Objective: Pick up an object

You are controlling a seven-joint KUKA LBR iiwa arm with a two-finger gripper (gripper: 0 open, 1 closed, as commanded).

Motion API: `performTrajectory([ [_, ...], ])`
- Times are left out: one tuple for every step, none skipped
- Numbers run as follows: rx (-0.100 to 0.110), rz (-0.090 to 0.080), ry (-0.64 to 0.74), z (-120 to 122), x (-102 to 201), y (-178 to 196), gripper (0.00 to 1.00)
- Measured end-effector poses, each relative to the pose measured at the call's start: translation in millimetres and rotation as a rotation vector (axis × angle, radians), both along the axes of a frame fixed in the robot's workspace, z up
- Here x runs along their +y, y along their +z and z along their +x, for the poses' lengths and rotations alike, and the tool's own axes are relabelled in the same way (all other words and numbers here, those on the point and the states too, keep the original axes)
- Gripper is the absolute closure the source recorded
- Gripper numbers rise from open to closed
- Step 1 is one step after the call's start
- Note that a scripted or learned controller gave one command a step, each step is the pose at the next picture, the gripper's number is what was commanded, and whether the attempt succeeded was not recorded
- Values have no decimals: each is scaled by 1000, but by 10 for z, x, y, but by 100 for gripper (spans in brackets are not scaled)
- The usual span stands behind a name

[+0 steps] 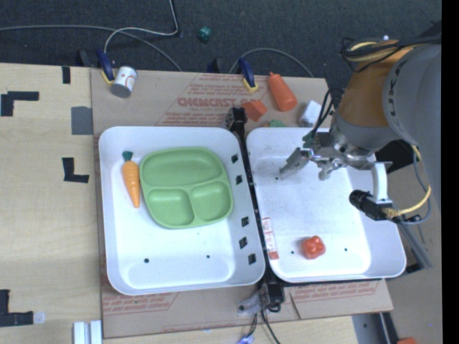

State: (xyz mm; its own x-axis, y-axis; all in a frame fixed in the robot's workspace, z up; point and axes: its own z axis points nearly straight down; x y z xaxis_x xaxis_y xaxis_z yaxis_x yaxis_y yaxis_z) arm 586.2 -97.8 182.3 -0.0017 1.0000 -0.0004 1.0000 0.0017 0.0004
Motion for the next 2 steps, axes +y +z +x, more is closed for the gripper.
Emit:
performTrajectory([
  [0, 1, -1, -547, -244, -962, 0],
  [3, 1, -1, -975, -321, -909, 0],
])
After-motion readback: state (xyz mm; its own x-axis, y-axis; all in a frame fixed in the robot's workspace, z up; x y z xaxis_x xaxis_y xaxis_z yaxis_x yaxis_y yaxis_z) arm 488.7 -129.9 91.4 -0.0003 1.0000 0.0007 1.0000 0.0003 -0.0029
